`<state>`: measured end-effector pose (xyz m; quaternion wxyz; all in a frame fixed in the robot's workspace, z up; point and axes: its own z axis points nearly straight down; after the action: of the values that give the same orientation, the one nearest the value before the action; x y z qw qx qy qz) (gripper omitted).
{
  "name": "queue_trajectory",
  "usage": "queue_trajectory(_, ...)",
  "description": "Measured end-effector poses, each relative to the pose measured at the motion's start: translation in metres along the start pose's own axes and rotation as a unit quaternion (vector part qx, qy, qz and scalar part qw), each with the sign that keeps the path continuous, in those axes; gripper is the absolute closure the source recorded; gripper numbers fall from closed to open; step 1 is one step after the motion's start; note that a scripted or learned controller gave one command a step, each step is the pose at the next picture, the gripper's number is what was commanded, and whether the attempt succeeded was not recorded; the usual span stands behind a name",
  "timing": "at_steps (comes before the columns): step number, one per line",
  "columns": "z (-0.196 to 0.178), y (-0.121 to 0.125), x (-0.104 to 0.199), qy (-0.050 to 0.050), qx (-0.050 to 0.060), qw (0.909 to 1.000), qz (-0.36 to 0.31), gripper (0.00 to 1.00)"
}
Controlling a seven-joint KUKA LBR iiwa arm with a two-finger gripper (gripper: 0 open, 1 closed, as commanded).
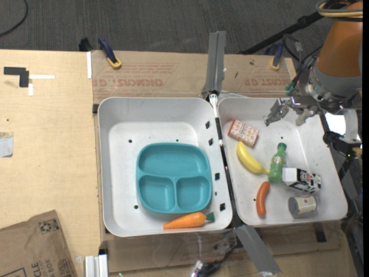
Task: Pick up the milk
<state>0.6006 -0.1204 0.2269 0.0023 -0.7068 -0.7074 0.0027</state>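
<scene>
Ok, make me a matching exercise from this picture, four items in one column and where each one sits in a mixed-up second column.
Column one:
1. carrot
2. banana
3. teal plate
4. can

Column two:
A. middle of the left bin
B. near right corner of the right bin
C. in front of the plate, at the left bin's near edge
D. beside the green bottle

Pairs: 1-C, 2-D, 3-A, 4-B

Dark carpet (pixel 144 10) behind cardboard-topped bench (pixel 40 154)
</scene>
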Motion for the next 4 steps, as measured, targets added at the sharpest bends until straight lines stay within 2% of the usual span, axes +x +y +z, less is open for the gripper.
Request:
queue_trajectory(1, 0.02, -0.05, -0.031, 0.0, 0.0, 0.9988, -0.05, 0.0)
queue_trajectory(2, 0.095, -0.11, -0.085, 0.001, 0.0, 0.9997, -0.023, 0.0)
queue_trajectory(3, 0.138, -0.11, -0.086, 0.001, -0.003, 0.9993, -0.036, 0.0)
queue_trajectory(4, 0.138, -0.121, -0.075, 0.001, -0.002, 0.9972, -0.075, 0.0)
